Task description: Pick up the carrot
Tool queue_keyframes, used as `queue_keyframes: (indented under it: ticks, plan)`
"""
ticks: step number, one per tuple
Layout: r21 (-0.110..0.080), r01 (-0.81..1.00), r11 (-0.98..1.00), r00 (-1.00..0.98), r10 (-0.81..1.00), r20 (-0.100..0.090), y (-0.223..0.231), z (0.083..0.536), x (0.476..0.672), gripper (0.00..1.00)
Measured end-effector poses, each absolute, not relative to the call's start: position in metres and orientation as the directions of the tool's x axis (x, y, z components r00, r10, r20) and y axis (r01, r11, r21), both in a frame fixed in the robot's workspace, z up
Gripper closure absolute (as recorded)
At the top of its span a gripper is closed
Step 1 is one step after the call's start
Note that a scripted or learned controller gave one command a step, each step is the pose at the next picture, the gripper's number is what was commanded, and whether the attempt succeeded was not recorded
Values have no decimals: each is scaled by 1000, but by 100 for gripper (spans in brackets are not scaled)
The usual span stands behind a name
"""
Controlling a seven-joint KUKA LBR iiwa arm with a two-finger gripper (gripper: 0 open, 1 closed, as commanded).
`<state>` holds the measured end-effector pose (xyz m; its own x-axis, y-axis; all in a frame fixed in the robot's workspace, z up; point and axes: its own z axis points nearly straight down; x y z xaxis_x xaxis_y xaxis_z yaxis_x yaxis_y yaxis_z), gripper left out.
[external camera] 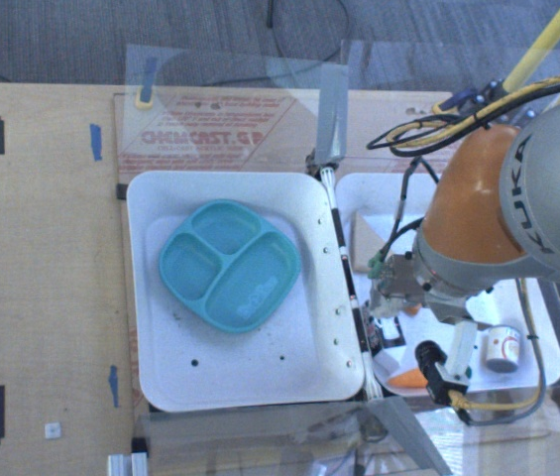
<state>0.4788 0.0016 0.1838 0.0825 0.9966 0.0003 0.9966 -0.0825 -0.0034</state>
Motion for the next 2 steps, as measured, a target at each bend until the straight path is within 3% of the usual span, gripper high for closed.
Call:
queue_keyframes:
  ticks: [1, 2]
  plan:
    - [-1, 974, -226, 225, 974, -1, -51, 241, 480, 100]
    - [-4, 957, -291, 291, 957, 0, -10, 184, 479, 100]
